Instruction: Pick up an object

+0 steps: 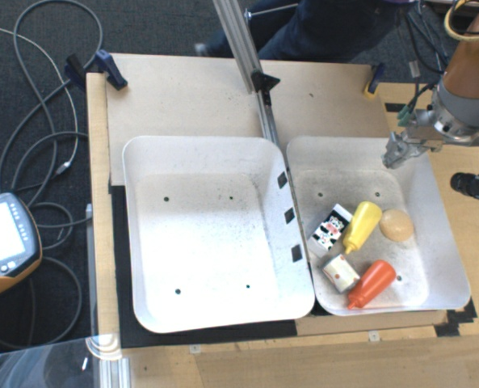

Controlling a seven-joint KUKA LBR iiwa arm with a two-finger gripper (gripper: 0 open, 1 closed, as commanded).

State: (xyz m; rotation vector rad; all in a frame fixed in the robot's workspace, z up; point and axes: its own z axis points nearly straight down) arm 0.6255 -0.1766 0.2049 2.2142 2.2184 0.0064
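Down at the near edge of the right bin [453, 257] lies an orange-red carrot-shaped toy [371, 284], slanting toward the near corner, and touching its left side is a small white cylinder with a red end [341, 272]. Just behind them a yellow bottle [361, 225] lies tilted, its cap end pointing at the cylinder. A little black-and-white box [330, 229] sits against its left, and a round tan ball [397, 225] just to its right. All five crowd the near half of that bin. The left bin [142, 184] has nothing I'd send the arm after.

The gripper [394, 153] hangs over the far right part of the right bin, well apart from the pile, with nothing between its fingers; from here I cannot tell whether they are spread or closed.

My guess is that everything here is light plastic or foam. The yellow bottle looks the best bet: stiff, with a slim body to pinch across its middle, though smooth and likely to roll. The ball looks soft but may squirt out sideways. The carrot tapers, so a grip near its thick end would hold better. Crowding is the real nuisance.
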